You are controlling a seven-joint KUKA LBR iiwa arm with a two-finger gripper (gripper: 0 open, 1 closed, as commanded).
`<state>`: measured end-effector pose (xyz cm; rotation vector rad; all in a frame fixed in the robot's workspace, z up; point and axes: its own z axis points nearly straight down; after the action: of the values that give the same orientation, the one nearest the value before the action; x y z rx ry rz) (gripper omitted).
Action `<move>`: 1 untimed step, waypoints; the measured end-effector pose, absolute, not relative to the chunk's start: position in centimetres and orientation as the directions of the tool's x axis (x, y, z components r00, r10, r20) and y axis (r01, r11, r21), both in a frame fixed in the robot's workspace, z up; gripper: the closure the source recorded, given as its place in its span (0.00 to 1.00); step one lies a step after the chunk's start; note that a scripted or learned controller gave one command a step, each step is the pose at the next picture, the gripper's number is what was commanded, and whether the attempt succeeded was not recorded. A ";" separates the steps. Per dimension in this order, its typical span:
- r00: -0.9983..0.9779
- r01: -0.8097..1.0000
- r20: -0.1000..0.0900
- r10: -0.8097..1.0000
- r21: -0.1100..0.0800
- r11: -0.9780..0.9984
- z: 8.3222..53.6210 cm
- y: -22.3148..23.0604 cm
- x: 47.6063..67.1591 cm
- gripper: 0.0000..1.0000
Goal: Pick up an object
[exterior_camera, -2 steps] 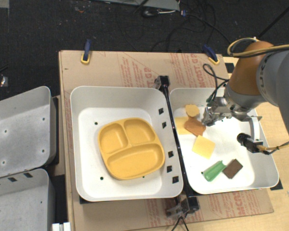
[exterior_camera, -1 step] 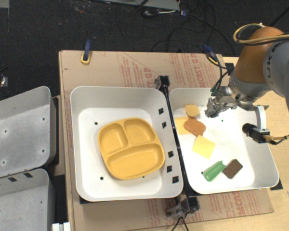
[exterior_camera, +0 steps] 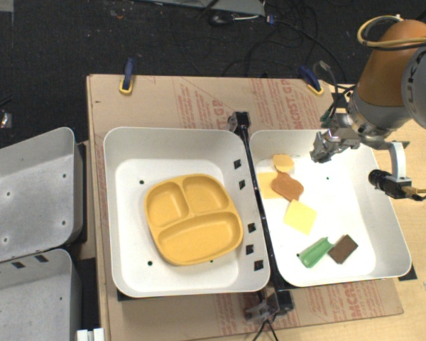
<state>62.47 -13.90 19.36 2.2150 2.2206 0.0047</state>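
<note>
Several small pieces lie left of, apart from, fingers

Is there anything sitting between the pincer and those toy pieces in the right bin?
Nothing visible. The pincer hangs over the right bin's far end, and bare white floor lies between it and the nearest pieces.

Five small things lie flat in the right bin, all to the left of and below the end effector. Nearest it is a rounded yellow-orange piece. Just below that lies a brown, bone-like shape, overlapping a pale orange slab. Farther down sits a pale yellow square. Farthest off, a green cylinder touches a dark brown block.
</note>
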 end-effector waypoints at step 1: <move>-0.003 1.000 -0.002 1.000 0.007 0.003 24.7 -13.9 62.6 1.00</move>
<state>62.61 -13.91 24.75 2.2136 2.2210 0.0055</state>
